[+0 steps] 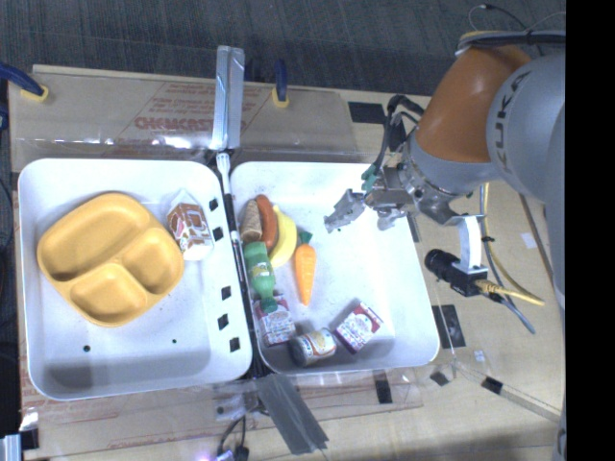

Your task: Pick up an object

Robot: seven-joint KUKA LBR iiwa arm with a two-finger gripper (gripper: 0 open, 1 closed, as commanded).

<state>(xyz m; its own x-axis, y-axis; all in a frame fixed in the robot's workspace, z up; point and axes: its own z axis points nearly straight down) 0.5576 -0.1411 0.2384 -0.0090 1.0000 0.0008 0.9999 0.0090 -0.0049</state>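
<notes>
Camera view: the gripper (348, 209) hangs over the right bin (404, 286), near its far right corner, fingers spread apart with nothing between them. Along the bin's left side lies a carrot (304, 273), long axis running near to far, green top toward the far wall, tip toward the near wall. Beside it lie a green bottle (259, 269), a banana (285, 239) and small cartons (357, 328); their labels are too small to read. The left bin (58, 353) holds a yellow tray (108, 257)

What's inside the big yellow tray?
The yellow tray has three hollow sections with nothing in them. It lies in the left bin, and covers the bin floor under it. A small carton sits at its right edge.
</notes>
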